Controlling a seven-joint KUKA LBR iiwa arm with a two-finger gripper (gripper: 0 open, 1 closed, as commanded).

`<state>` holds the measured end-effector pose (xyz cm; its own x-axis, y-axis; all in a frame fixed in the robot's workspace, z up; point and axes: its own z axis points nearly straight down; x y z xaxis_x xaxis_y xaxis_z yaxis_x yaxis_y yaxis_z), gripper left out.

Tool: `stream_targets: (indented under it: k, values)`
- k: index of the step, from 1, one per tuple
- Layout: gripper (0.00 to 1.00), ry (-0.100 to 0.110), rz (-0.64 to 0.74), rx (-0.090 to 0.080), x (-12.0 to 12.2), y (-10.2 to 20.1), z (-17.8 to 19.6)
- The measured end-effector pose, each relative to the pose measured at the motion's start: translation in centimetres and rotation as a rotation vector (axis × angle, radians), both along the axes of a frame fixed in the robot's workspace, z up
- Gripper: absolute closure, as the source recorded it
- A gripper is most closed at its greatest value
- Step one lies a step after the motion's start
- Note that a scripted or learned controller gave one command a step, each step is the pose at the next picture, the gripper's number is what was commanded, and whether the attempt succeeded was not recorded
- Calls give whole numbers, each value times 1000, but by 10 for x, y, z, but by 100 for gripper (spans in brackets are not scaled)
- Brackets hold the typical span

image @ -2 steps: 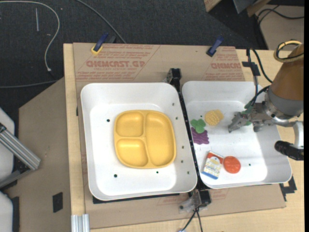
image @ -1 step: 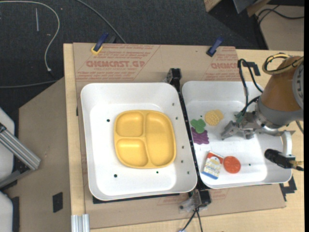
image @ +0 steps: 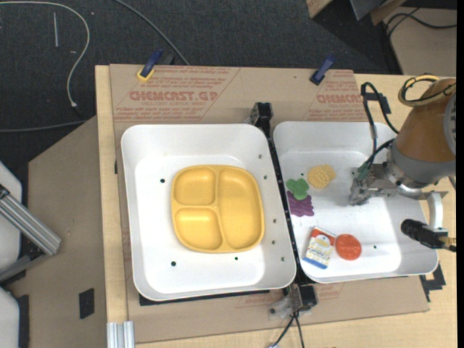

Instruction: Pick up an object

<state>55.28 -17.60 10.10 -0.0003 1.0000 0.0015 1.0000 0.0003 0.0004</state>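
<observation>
- Objects for picking lie loose in the right bin (image: 377,140); none is named by the task, so any of them would do.
- Judging progress: nothing looks lifted yet. Every item rests on the bin floor, so the grasp and the lift are both left to do.
- Gripper (image: 360,192) hangs low over the right bin, near its middle, on the end of the grey and orange arm (image: 424,140) that comes in from the right. I cannot tell how its tips stand, and no item shows between them.
- Nearest to it is the tan waffle-like disc (image: 320,175), just to its left and slightly farther back, apart from it.
- Further left, by the bin's left wall, sit the green piece (image: 297,188) and the purple piece (image: 302,206), touching or nearly so.
- Nearer the camera than the gripper lie the orange round piece (image: 348,246) and, just beside that on its left, the small white carton (image: 318,248).
- Count in the right bin: one tan disc, one green piece, one purple piece, one orange round, one carton; five in all.
- Well to the gripper's left, the left bin (image: 145,165) holds one yellow divided plate (image: 217,207), with three compartments.
- Bins: two. Blue clamps on the board's far edge: two (image: 150,65) (image: 321,70).
</observation>
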Motion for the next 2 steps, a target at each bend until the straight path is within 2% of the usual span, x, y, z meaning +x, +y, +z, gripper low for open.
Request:
stream_targets:
  k: [2]
  values:
    - [100, -6, 2, -3, 14, 5, 94]
